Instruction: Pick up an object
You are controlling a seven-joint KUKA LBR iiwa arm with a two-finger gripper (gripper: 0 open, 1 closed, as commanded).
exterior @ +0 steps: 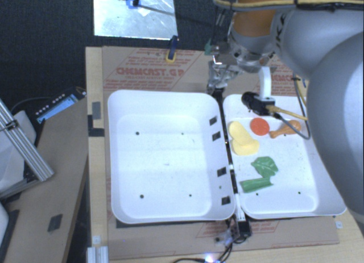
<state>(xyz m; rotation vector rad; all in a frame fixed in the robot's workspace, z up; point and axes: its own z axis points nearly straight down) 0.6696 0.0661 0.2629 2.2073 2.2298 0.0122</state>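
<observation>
Beside the left bin (165, 159), the gripper (218, 80) hangs over the far rim where the two bins meet. From my remote desk I cannot tell how wide it stands or whether it grips anything. In the right bin (296, 196), a yellow piece (242, 140) lies near the divider, its long axis running far-left to near-right. Below it, a green stick (256, 184) lies across the bin under a green lump (265, 165). A red disc (260, 126) sits beside an orange piece (285, 129) that points far-right.
</observation>
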